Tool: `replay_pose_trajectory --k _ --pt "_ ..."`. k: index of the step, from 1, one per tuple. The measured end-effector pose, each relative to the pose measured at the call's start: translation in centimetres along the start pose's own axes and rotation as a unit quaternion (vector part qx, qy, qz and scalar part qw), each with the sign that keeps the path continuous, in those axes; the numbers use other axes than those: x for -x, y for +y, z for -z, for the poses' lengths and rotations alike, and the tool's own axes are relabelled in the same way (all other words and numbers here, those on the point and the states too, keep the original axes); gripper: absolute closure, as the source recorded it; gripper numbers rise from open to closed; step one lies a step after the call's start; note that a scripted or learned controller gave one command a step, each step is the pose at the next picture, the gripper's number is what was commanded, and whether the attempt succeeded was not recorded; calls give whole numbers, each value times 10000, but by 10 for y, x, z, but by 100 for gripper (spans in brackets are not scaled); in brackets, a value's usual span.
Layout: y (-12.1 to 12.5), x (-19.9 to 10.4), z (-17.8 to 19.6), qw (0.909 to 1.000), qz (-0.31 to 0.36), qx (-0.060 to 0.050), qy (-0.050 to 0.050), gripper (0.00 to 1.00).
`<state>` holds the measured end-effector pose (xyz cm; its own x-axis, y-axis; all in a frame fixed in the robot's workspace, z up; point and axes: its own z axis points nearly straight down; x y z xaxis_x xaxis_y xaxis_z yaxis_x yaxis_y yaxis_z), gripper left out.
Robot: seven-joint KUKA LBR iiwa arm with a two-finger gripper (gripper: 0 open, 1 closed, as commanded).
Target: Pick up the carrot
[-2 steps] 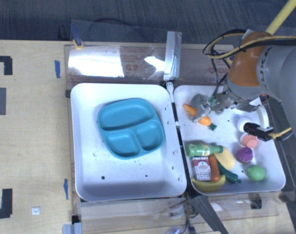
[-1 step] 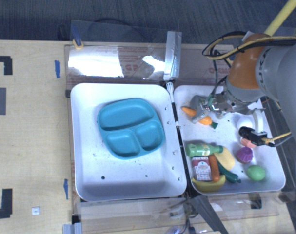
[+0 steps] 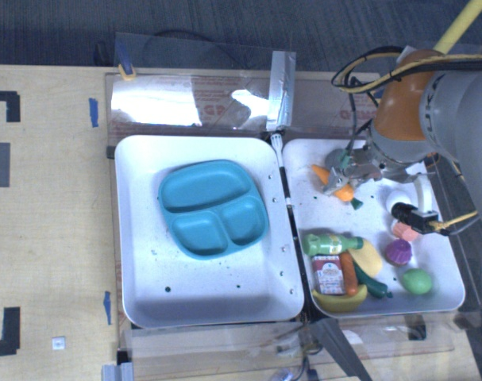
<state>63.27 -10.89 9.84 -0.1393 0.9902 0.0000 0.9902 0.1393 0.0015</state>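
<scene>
Carrot (image 3: 346, 193) lies, as we note, in the right bin's (image 3: 447, 292) upper part, directly under the gripper (image 3: 350, 169), whose finger state we cannot tell, well apart from the blue tray (image 3: 213, 207).

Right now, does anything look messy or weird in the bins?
The right bin is jumbled: toy food lies heaped at its near edge, with a small bottle tipped on its side. The blue divided plate sits askew in the left bin.

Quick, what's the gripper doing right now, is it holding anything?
Gripper: low in the right bin by an orange carrot piece; open or shut cannot be told.
</scene>
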Motion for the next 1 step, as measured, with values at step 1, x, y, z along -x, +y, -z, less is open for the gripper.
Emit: replay_pose_trajectory --k 1 --pt "49 -105 88 9997 225 -8 11 100"
